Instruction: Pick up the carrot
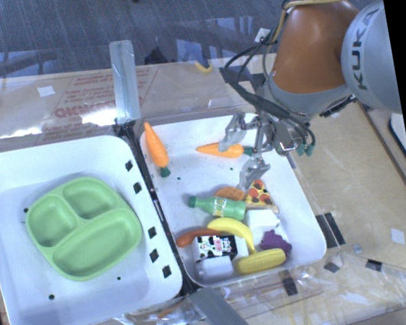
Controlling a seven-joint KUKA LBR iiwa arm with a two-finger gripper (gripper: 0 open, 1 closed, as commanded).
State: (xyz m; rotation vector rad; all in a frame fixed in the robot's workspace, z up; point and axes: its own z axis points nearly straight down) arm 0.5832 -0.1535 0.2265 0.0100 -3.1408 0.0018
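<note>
Two orange carrots lie in the right bin (303,202). One carrot (155,147), with a green stem end, rests along the bin's left wall. The other, a short orange carrot (215,149), lies near the bin's back with its pointed tip facing left. My gripper (244,150) hangs over the back right of this bin and is open. One finger (232,134) stands just behind the short carrot's thick end, and the other finger (255,166) is in front of it. The carrot lies on the bin floor, not lifted.
A green bottle (221,207), a pizza slice (258,194), a banana (231,229), a corn cob (261,261), a purple piece (274,242) and a printed box (216,247) crowd the right bin's front. The left bin (18,307) holds a green divided plate (83,225).
</note>
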